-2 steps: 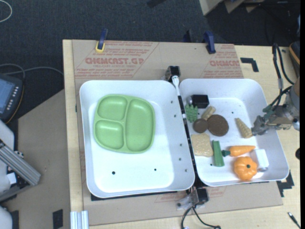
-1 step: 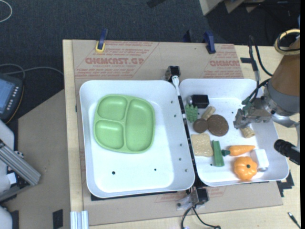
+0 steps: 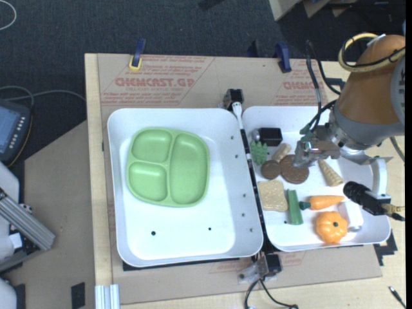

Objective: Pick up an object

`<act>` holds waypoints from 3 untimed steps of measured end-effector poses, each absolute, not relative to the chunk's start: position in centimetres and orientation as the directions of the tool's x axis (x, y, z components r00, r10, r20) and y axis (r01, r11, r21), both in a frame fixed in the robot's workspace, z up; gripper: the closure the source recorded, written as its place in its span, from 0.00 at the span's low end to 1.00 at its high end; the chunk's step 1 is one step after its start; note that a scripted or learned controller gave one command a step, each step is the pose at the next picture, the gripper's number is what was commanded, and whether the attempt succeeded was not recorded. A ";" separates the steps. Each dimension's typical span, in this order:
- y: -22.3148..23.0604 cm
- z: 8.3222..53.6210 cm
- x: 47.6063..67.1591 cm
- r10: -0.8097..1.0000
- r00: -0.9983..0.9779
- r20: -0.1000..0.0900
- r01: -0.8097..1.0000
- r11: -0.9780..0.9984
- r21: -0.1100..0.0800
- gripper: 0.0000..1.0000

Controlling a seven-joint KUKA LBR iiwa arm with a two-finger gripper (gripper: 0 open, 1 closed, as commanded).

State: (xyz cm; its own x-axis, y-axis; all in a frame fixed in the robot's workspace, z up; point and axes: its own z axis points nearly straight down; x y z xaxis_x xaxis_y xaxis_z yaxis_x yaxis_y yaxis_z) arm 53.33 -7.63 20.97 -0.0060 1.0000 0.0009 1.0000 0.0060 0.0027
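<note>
Two white bins (image 3: pixel 122 192), gripper (image 3: pixel 302 154) over brown cookies (image 3: pixel 295 172), its state indiscernible, arm partly cropped.

Two bins sit side by side on the desk (image 3: pixel 193 76). The left bin (image 3: pixel 129 237) holds a divided plate (image 3: pixel 168 166) in its upper left part. In the right bin (image 3: pixel 370 234), a cracker (image 3: pixel 272 196) lies at centre left, a carrot (image 3: pixel 325 202) to its right, and a pumpkin (image 3: pixel 331 226) at lower right. The arm (image 3: pixel 370 102) reaches over the bin's upper right.
</note>
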 end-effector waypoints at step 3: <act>5.3 23.5 60.2 1.000 -0.006 0.001 1.000 0.006 0.005 1.00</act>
